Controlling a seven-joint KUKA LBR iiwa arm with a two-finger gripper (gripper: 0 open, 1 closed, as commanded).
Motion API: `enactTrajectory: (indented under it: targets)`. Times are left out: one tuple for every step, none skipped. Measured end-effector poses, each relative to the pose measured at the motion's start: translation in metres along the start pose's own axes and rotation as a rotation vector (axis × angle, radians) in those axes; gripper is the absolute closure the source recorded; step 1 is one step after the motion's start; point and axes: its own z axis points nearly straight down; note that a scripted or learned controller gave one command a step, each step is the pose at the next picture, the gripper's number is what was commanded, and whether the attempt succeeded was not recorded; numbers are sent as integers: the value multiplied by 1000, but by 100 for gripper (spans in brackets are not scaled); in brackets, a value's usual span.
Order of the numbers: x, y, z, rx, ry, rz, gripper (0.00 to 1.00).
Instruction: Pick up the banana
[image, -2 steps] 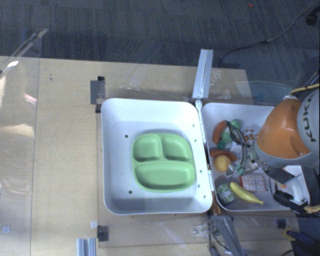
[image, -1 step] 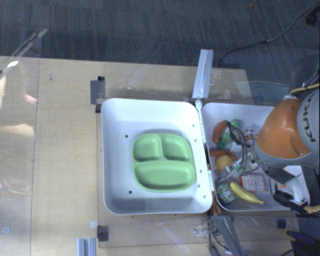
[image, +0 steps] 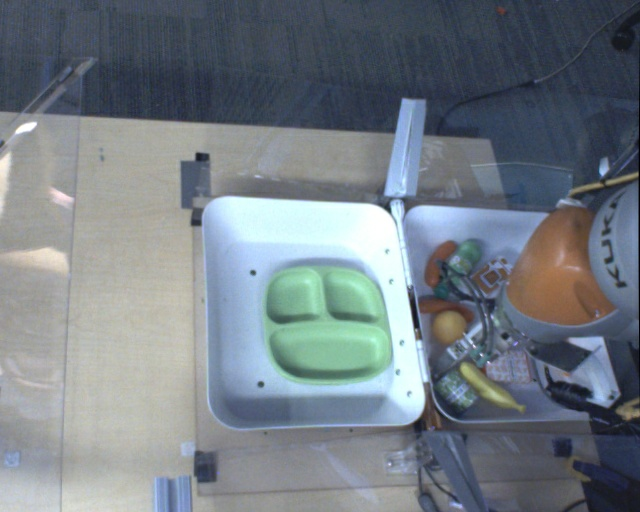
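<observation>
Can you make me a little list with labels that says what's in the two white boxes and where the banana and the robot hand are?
left bin: shallow white plastic bin holding a green three-section plastic tray
right bin: shallow white plastic bin holding a heap of toy food
banana: small yellow banana, lying at the heap's near edge
other food: round yellow-orange fruit
gripper: metal two-finger gripper, above the heap, beside the banana
banana held: no

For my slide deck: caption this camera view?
KUKA arm reaching into the right bin near the banana; green tray in left bin.
</observation>
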Motion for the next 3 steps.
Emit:
enactTrajectory:
  targets:
    - [-3,4,-13,-10,-10,0,100]
    - [-3,4,-13,-9,-10,-1,0]
    - [1,0,0,1,1,-212,0]
